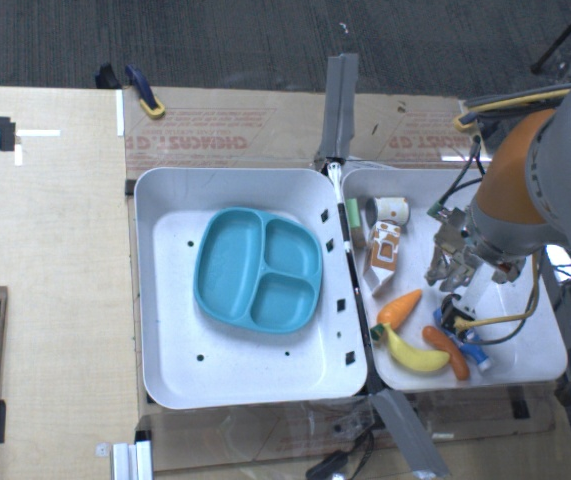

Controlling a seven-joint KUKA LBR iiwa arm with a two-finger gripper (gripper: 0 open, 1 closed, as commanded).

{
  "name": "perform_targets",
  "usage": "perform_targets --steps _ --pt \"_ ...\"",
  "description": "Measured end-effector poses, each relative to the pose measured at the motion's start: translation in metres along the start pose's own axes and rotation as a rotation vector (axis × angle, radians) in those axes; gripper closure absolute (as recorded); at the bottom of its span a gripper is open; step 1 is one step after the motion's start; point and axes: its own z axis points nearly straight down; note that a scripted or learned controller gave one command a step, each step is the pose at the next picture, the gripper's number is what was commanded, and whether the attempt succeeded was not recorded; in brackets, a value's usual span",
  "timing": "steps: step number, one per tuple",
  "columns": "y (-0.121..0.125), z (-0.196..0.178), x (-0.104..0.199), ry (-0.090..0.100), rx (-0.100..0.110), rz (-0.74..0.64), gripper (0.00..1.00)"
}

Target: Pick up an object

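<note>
Camera view from above is taking in two white bins set side by side on the table (45,268), with the grey arm (555,168) reaching in from the right of the frame. The left bin (155,298) is occupied by a teal divided plate (260,270), which is lying flat near its middle. The right bin (545,353) is crowded with small items: a white cup (392,211) is lying on its side near the upper left corner of that bin, a green stick-like piece (353,223) is lying along the bin's left wall, and a white and orange carton (384,253) is resting just below the cup. Lower down, an orange carrot (399,308) is lying tilted, with a yellow banana (415,356) just beneath it, near the bin's lower edge. A second, redder carrot-like piece (446,351) is lying to the right of the banana, touching or nearly touching a small blue object (473,354).

The claw (452,273) is being held low over the right bin, right of the carton and above the carrots. Its fingers are being seen as a dark cluster, and it cannot be told whether they are spread or closed; nothing is being seen between them. A yellow cable (505,318) is looping beneath the wrist.
</note>
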Motion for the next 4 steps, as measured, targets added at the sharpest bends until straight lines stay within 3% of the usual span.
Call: perform_targets --steps 1,2,3,4 --pt "0.000 0.000 0.000 0.000 0.000 0.000 0.00" --pt "-0.033 0.018 -0.033 0.004 -0.003 0.024 0.00" --pt "-0.033 0.010 -0.035 0.003 0.000 0.026 1.00" --pt "-0.033 0.010 -0.035 0.003 0.000 0.027 0.00"
